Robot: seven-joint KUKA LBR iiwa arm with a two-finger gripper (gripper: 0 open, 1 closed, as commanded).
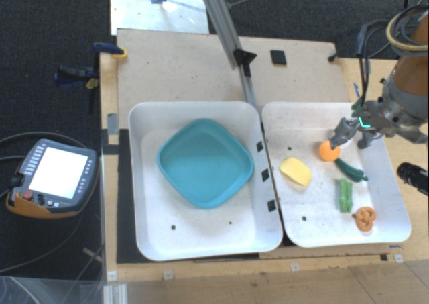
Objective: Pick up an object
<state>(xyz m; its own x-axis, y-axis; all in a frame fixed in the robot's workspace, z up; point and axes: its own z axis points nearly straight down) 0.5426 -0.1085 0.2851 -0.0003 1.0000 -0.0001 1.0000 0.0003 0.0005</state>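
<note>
The tool [353, 133] hangs spread open at the right bin's [295, 232] two o'clock, holding nothing, one finger just beside the orange ball [328, 152], apparently poised to grasp.

Right bin [281, 225]: left half bare floor; orange ball [328, 152], yellow piece [295, 171], green items [345, 195] crowd right.

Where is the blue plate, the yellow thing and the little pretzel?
blue plate [205, 172]: camera view, middle of its dish, in the left bin.
yellow thing [295, 171]: camera view, its top face, in the right bin.
pretzel [365, 218]: camera view, its centre, near the right bin's front corner.
</note>
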